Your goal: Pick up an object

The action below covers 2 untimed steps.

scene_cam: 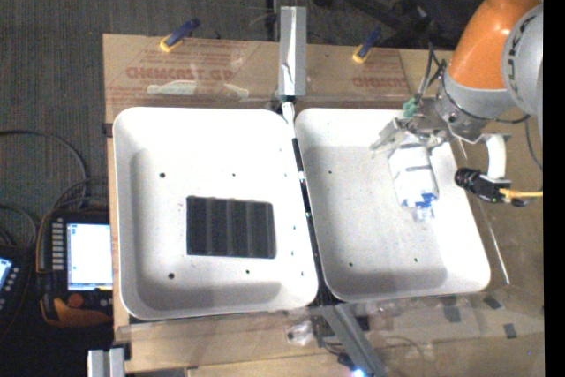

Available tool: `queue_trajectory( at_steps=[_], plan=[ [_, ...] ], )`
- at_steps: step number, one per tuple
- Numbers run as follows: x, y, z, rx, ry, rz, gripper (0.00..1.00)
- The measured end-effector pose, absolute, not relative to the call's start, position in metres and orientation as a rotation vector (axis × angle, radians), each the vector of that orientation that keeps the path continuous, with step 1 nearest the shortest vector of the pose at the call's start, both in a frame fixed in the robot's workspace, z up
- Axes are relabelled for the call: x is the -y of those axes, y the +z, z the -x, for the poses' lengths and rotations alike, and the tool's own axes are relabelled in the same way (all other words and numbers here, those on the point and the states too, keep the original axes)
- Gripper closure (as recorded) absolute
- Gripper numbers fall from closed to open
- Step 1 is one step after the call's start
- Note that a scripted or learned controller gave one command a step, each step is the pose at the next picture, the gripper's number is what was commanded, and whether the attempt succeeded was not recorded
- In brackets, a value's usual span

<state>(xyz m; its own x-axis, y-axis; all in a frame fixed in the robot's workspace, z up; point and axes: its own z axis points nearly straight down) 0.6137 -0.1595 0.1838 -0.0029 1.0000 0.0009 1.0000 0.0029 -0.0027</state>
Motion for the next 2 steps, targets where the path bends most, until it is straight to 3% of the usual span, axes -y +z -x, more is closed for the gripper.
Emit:
queue_trajectory(
  at_steps=[1, 2],
  plan=[
    [0.211, 0.095, -0.606, 2.341, -0.004, 2.096, 0.0],
    [0.215, 0.111, -0.606, 2.068, -0.009, 2.355, 0.0]
  ],
)
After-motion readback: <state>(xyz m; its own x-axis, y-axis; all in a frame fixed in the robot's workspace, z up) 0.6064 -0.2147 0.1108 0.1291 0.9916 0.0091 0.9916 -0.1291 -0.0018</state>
